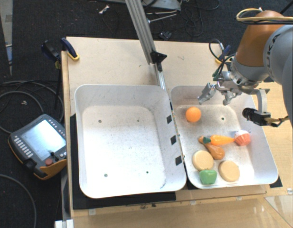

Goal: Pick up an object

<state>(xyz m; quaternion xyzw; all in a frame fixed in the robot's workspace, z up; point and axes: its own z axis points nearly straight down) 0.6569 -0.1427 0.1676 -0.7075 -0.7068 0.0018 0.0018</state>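
Both white bins [120,141] look like matt, speckled plastic on a pale wooden bench [113,56], and in the right bin the orange ball [193,114] and green piece [208,176] appear smooth, slightly glossy plastic.

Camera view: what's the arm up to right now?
The KUKA arm reaches in from the right, its gripper open above the far end of the right bin, with nothing between its fingers. The toys all lie in that bin: an orange ball nearest the gripper, then a carrot, a pink piece, two tan discs and a green piece. The left bin sits beside it. No pick yet.
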